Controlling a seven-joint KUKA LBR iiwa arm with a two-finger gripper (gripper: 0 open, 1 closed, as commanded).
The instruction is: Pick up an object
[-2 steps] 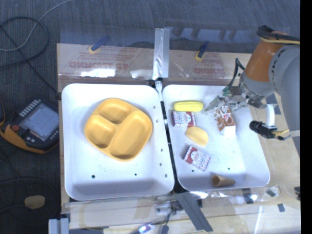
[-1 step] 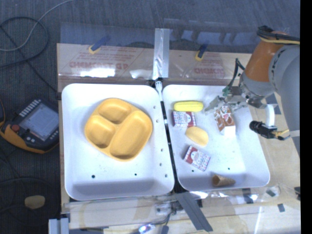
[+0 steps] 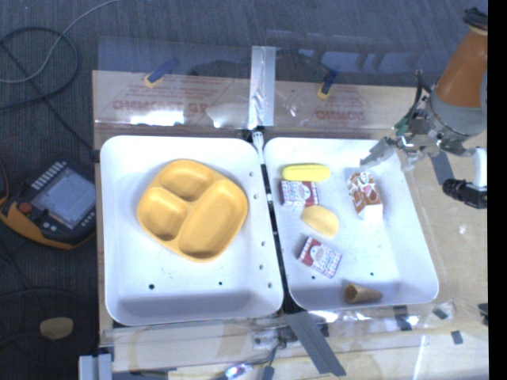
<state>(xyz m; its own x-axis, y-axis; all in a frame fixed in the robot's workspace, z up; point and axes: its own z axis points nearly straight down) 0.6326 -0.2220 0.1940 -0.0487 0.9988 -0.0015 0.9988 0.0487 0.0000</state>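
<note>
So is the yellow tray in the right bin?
No, the yellow tray sits in the left bin.

— What colours do you have in the left bin [image 3: 119,291]?
— White bin, and your sectioned plate [image 3: 192,208] is mustard yellow.
— And the right bin [image 3: 412,267]?
— White too. You've a yellow bar [image 3: 306,172], a pale yellow lump [image 3: 320,221], three red-and-white packets [image 3: 320,257] and a brown cone [image 3: 362,294].
</note>
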